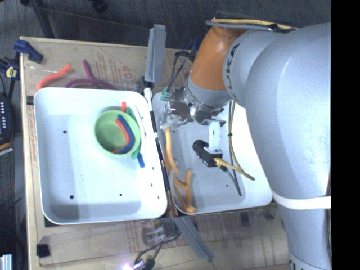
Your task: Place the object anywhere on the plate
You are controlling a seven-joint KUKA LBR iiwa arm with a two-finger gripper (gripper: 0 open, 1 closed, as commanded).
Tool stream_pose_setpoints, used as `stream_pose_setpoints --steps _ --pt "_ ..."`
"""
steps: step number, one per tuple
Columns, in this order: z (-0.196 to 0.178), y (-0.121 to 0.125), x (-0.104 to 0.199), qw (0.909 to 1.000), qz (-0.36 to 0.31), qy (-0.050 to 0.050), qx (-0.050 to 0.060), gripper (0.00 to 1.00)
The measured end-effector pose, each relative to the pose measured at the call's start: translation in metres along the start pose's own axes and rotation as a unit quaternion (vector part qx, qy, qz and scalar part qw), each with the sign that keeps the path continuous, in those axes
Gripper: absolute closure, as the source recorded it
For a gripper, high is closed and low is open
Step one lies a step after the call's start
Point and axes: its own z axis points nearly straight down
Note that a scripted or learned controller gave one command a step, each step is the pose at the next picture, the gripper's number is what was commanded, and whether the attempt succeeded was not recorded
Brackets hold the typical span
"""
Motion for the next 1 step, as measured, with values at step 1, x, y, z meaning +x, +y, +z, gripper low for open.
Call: stream_pose_setpoints --steps 1 --pt "-0.0001 0.0 -0.0001 1.0 0.0 0.0 0.0 0.0"
